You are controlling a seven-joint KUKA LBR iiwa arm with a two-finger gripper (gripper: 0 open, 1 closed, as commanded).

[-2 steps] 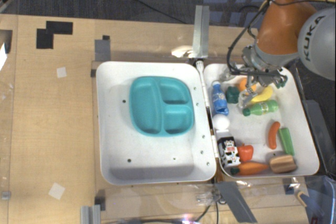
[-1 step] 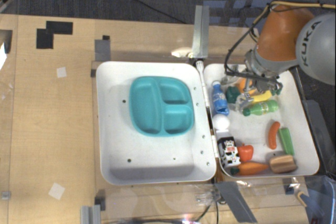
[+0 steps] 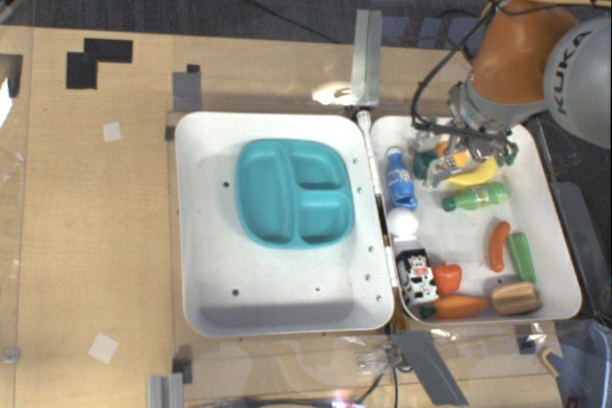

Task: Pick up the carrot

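wooden bench (image 3: 96, 234) with two white bins side by side. left bin (image 3: 206, 301) sits centre of the frame and carries a teal divided plate (image 3: 292, 193), three compartments, lying flat toward the bin's upper middle.

right bin (image 3: 559, 253) sits right of centre, crowded with small items. along its left wall: a blue bottle (image 3: 400, 179) lying roughly upright in the frame, a white ball (image 3: 404, 225) just below it, then a small black and white cow toy (image 3: 415, 274) near the lower left corner. beside the toy, a red tomato-like piece (image 3: 448, 278).

the carrot (image 3: 459, 307) lies along the bottom edge of the right bin, orange, long axis nearly horizontal, green end toward the left, just below the toy and the red piece. just right of it, a brown bread roll (image 3: 516, 298). above the roll, a green cucumber-like stick (image 3: 521, 256) and a red sausage (image 3: 497, 246), both standing nearly vertical in the frame, side by side.

upper part of the right bin: a yellow banana (image 3: 473, 175) and a green bottle (image 3: 475, 198) just under it, both lying across.

arm (image 3: 521, 53) reaches in from the upper right, orange band showing. gripper (image 3: 459, 153) is over the top of the right bin, right by the banana, well apart from the carrot. whether its fingers are spread or pressed together: cannot tell, tips lost among the clutter.
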